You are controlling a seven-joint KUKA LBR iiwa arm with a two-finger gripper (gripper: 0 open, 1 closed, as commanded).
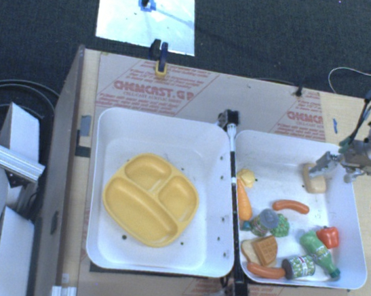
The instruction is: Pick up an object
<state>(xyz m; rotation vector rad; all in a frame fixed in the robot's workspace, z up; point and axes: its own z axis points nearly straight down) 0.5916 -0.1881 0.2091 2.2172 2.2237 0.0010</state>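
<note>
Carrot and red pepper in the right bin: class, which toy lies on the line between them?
In the camera view, the broccoli with a grey piece on it lies between the carrot and the red pepper; bare bin floor separates broccoli from pepper.

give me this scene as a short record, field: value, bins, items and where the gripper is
left bin: holds a yellow divided plate
right bin: holds toy food
near divider: carrot
centre: sausage, broccoli
front: toast slice, green bottle, red pepper
back right: tan block
gripper: over the right bin's back right corner, just above the tan block
held: nothing visibly between the fingers
</note>
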